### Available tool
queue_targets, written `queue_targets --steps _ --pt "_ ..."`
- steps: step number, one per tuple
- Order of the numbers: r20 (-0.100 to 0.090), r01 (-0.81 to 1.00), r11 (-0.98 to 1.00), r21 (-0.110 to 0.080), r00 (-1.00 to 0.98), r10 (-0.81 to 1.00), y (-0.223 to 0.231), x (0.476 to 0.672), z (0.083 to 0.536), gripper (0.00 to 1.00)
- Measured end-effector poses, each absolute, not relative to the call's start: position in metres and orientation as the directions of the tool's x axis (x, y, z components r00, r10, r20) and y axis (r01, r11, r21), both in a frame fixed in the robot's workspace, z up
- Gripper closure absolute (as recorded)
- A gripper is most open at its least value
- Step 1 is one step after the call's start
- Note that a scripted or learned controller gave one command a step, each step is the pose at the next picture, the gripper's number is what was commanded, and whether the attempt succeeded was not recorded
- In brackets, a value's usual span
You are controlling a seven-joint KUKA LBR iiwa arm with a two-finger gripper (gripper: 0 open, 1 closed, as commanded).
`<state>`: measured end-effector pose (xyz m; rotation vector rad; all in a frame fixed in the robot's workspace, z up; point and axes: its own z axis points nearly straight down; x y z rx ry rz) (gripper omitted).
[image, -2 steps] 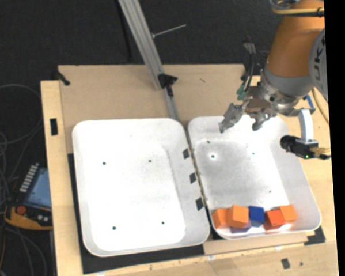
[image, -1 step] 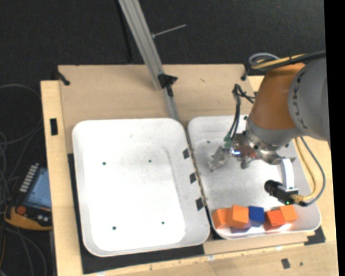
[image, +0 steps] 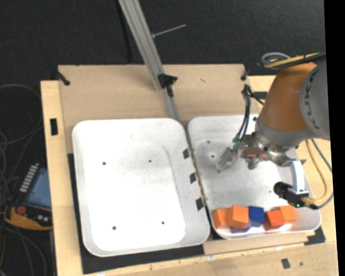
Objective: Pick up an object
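Two grey fingers (image: 226, 159) are spread apart with nothing between them, pointing down and left toward bare white floor in the right bin (image: 218, 132). The gripper (image: 238, 158) hangs over the middle of that bin. Behind it, the wrist leads up and right into the orange band (image: 286, 102) and the grey arm, which enters from the right. The blocks lie apart from the gripper, along the bin's near edge: orange blocks (image: 233, 217), a blue block (image: 256, 214), and another orange block (image: 279, 216). The left bin (image: 131, 183) sits alongside.
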<state>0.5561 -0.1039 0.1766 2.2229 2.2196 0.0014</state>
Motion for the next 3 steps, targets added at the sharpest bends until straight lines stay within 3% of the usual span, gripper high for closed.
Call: queue_targets --steps 1,2,3 --pt "0.000 1.000 -0.004 -0.008 0.004 1.000 -0.109 0.488 0.127 0.00" --pt "0.002 1.000 0.008 0.007 -0.008 1.000 0.007 0.486 0.199 0.00" --pt "0.002 1.000 0.008 0.000 -0.008 1.000 0.060 0.491 0.196 0.00"
